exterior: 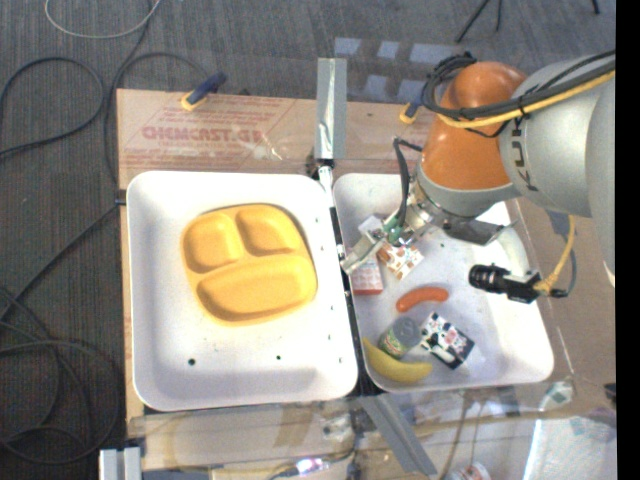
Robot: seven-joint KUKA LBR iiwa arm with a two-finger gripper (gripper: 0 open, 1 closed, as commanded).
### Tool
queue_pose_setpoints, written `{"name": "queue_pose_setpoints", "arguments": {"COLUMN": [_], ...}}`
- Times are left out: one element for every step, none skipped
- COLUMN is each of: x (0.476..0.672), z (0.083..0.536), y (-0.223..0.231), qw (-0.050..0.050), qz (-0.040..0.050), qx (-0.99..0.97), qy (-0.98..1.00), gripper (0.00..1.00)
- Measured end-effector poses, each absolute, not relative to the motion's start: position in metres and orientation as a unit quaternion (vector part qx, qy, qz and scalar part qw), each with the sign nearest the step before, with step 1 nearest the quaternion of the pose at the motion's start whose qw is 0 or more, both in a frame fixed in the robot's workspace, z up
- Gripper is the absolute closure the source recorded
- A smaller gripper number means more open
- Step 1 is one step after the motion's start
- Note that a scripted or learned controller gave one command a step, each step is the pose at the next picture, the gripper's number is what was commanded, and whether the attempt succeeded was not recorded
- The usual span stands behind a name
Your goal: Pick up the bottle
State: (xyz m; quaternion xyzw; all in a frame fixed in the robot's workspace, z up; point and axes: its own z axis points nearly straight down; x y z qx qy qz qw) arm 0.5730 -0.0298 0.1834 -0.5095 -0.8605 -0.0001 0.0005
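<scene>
In the right bin (520,353), a small round-topped bottle (403,335) with a green-grey cap stands near the front edge, touching the banana (396,365). My gripper (385,233) hangs low under the orange wrist band (468,133), over the bin's back left part. It sits above a red-and-white carton (366,277) and a small patterned box (401,258). The bottle is about a hand's width in front of the gripper, and nothing shows between its tips.
An orange sausage (423,297) and a black-and-white packet (446,339) lie near the bottle. A black cylinder with a yellow cable (502,280) juts over the bin's right side. The left bin (160,368) holds a yellow divided tray (250,261).
</scene>
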Motion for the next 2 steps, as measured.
{"name": "queue_pose_setpoints", "arguments": {"x": [0.531,0.491], "z": [0.188,0.092], "y": [0.060,0.113], "qw": [0.002,-0.011], "qz": [-0.0001,-0.0079], "qx": [-0.358,-0.355], "qy": [-0.934,-0.935], "gripper": [0.00,0.00]}}
